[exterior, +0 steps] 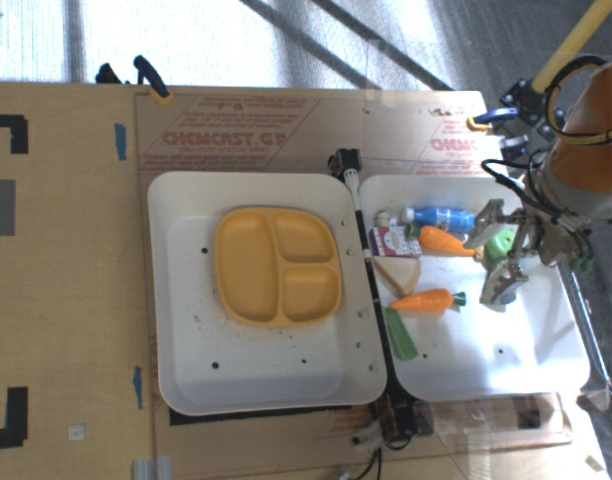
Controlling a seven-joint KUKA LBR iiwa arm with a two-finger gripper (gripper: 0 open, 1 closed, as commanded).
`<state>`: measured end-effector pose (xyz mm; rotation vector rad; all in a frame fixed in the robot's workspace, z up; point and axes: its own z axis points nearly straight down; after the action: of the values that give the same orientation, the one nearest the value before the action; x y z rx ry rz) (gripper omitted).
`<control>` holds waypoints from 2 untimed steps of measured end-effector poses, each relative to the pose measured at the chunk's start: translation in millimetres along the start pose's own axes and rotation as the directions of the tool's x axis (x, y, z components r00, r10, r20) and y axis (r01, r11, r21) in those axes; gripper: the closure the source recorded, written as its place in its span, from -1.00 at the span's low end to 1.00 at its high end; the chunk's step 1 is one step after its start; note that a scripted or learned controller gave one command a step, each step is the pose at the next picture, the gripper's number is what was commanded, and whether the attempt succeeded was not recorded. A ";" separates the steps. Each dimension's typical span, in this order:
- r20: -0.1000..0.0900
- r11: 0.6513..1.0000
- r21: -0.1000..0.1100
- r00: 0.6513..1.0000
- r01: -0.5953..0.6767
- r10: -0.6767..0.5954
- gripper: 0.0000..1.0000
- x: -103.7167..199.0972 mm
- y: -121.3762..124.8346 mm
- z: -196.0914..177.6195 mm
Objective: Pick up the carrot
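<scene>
Two orange carrots lie in the right bin [546,363]. The upper carrot [445,240] lies below a water bottle, its tip pointing right. The lower carrot [423,302] has a green top and lies near the bin's middle. My gripper [496,252] hangs over the right part of this bin, just right of the upper carrot's tip. Its fingers are spread wide and it is open, with one fingertip [490,214] up and the other down. A small green object [503,240] sits in the gap between them. No carrot is between the fingers.
The left bin [176,298] holds a yellow divided plate [278,264]. Near the right bin's left wall are a clear water bottle [439,217], a small carton [390,238], a tan wedge [399,271] and a green vegetable [401,334]. Cables hang above the gripper.
</scene>
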<state>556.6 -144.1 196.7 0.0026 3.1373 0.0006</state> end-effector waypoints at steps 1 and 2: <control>0.007 1.000 0.002 1.000 -0.007 0.007 -1.00 -59.8 6.3 98.7; 0.006 0.936 -0.002 0.936 -0.352 0.352 -1.00 -62.5 4.4 108.1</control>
<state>619.7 -139.8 88.8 0.5619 3.0802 0.0037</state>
